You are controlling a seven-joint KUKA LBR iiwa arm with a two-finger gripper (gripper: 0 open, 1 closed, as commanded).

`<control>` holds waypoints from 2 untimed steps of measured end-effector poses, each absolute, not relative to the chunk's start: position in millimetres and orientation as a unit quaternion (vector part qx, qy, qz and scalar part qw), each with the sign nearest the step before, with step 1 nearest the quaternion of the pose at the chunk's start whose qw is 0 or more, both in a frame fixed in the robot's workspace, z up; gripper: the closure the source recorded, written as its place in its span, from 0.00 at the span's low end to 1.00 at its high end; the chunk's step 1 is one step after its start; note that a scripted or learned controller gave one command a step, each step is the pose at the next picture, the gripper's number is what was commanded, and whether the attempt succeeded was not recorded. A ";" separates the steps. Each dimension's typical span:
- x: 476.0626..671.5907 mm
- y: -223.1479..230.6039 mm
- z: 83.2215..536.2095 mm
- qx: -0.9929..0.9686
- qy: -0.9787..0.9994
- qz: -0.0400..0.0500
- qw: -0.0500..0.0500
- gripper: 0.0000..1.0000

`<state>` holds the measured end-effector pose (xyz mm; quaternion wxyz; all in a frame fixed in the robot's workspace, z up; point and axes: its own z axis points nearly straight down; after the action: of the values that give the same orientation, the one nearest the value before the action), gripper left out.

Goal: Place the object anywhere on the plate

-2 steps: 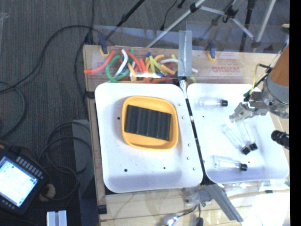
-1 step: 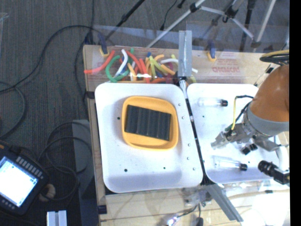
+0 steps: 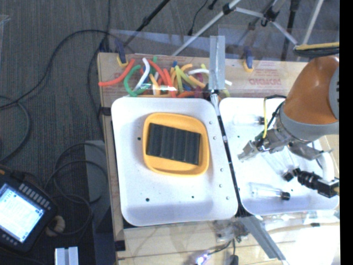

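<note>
Gripper [image 3: 246, 150] hangs low in the right bin [image 3: 251, 203], far from the plate [image 3: 175, 144]; whether it's clenched, can't tell. A clear tube [image 3: 269, 192] lies in front of it, apart.

plate [image 3: 150, 158]: yellow rim, dark ribbed centre
bins [image 3: 128, 192]: white
arm [image 3: 311, 95]: grey, orange band
tubes [image 3: 160, 77]: orange, green, yellow, white
</note>
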<state>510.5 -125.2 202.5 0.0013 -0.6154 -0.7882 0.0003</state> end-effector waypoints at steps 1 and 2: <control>483.5 -82.3 182.8 -0.567 -0.824 0.001 0.001 1.00; 521.4 -26.8 206.3 -0.544 -0.839 0.000 0.001 1.00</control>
<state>521.4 -26.8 206.3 0.0007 -0.5443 -0.8389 0.0003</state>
